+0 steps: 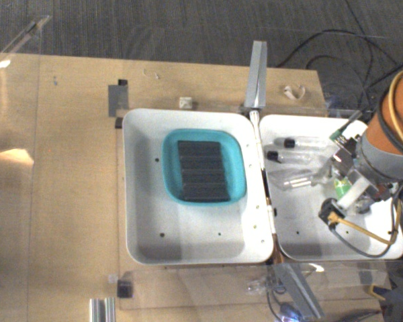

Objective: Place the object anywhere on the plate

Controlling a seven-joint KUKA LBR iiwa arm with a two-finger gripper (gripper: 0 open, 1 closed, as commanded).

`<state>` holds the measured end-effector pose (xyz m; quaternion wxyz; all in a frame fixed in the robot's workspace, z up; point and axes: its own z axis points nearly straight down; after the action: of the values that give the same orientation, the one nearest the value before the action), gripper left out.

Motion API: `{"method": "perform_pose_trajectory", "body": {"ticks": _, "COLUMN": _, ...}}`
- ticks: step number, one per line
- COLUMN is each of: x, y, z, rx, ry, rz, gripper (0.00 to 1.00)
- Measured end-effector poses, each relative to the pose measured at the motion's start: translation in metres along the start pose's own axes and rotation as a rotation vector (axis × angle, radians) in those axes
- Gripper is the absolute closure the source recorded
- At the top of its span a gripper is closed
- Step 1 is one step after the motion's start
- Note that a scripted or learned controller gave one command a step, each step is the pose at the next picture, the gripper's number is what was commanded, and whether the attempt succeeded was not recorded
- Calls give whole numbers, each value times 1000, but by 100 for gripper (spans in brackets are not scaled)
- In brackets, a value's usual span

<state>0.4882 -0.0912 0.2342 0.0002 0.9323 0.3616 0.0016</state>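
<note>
Dark carpet lay behind a pale wooden bench (54, 180), on which two shallow white bins sat side by side. At the right, the arm (396, 129), grey with its orange band, reached down over the right bin (302, 237).

Next in size, the left bin (144, 233) held a teal plate (237, 170) with a dark ridged slab (203, 172) lying in its middle. Nothing else rested on the plate, so the placing had not been done.

In the right bin lay the likely objects: clear vials with black caps (292, 150) near the far wall, and another clear piece just below them. They were well apart from the plate, with both bin walls between.

Smallest, the gripper (344, 192) hung low over the right bin's right half, beside a green and white part and a black fitting with a yellow cable. Whether its fingers were apart or closed could not be made out, and nothing was plainly seen between them.

By my judgement the task stood at its start: a grasp, a lift, a carry across to the left bin and a release all remained.
</note>
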Motion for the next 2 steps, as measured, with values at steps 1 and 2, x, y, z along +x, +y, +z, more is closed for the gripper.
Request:
{"method": "perform_pose_trajectory", "body": {"ticks": 1, "x": -33, "y": 77, "z": -146, "rx": -3, "ry": 0, "rz": 94, "gripper": 0}}
{"method": "perform_pose_trajectory", "body": {"ticks": 2, "x": -58, "y": 63, "z": -61, "rx": 1, "ry": -3, "rz": 222, "gripper": 0}}
